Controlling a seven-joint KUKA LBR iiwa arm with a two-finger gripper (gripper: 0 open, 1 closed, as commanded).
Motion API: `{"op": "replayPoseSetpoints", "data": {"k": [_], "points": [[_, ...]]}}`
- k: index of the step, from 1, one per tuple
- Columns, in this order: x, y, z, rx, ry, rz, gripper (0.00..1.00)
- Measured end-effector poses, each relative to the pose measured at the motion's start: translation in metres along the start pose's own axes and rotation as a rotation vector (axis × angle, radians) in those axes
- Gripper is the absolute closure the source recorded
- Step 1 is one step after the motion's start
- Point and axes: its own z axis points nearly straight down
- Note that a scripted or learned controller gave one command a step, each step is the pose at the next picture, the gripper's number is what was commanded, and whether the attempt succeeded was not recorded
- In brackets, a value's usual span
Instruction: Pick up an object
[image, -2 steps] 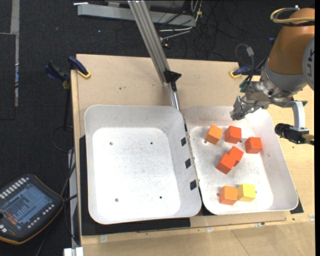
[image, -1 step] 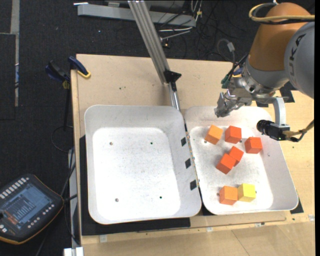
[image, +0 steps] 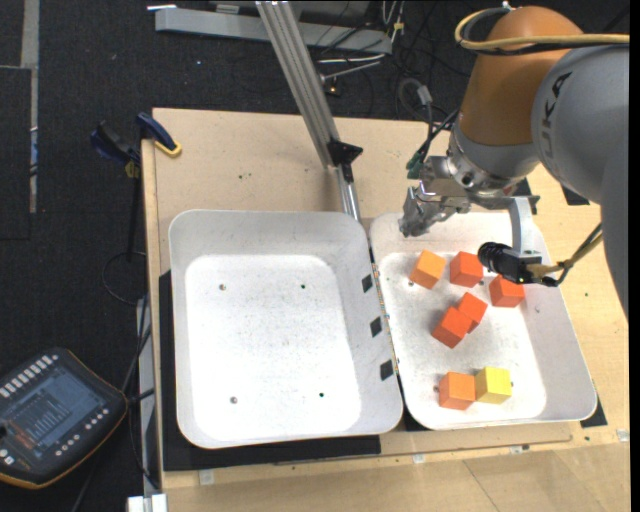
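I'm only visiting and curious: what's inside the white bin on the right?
The right bin holds small blocks: a light orange one, several orange-red ones, and an orange and yellow pair. The hand covers its far corner.

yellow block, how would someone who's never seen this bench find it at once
Look in the right bin, at its near end. Two blocks sit touching there: the yellow block is the right one, beside an orange block. It is the one yellow piece.

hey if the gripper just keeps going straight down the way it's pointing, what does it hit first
Probably bare floor at the far end of the right bin. The gripper points down over that bin's far left corner; the nearest block, a light orange cube, lies just nearer the camera. Depth is hard to judge from this slant.
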Motion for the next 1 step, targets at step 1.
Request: {"op": "replayPoseSetpoints", "data": {"k": [1], "points": [[0.0612,0.0141,0.0052,-0.003,0.000,-0.002,1.00]]}}
